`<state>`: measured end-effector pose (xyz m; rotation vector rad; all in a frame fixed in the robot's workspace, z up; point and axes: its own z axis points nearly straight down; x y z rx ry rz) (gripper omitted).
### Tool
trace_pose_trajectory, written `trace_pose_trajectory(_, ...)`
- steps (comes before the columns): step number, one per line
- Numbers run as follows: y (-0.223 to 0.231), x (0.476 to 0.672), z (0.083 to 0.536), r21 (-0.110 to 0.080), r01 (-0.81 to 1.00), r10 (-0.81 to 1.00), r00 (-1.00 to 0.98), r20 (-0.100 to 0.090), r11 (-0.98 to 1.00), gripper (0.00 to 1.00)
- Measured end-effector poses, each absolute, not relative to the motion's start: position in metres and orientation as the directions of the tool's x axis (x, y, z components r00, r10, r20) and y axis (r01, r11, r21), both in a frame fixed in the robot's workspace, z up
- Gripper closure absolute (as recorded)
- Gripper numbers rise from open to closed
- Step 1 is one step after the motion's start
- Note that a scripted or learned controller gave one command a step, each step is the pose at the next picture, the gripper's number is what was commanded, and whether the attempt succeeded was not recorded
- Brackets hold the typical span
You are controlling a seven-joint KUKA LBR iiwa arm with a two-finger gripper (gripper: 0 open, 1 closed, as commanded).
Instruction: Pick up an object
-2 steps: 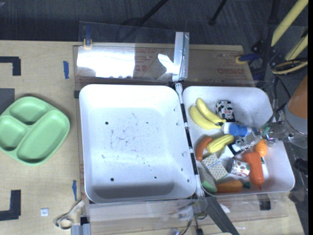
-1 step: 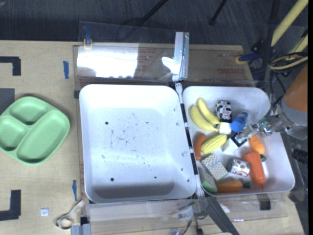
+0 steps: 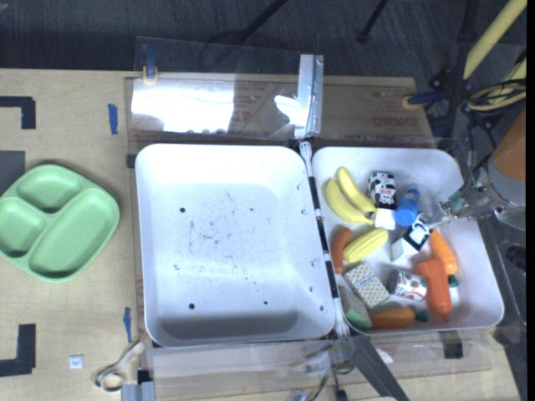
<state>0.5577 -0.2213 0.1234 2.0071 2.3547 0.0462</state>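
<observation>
Gripper at right bin's right edge; finger state indeterminate; nearest object, orange carrot, lies just left-below, long axis slanting toward front edge.

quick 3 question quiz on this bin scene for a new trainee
1. True or false: the bananas lie in the right bin.
2. Which sits on the bench left of both bins: A) a green divided plate, B) a red bowl, C) a blue cup?
3. Fill in: the arm's claw is above the ____ bin.

Key: 1 true; 2 A; 3 right
</observation>
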Motion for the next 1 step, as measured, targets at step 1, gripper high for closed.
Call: trace_pose_trajectory(1, -0.2182, 0.5582, 0.1234, 0.052, 0.985, 0.987, -0.162, -0.012, 0.162, 0.0)
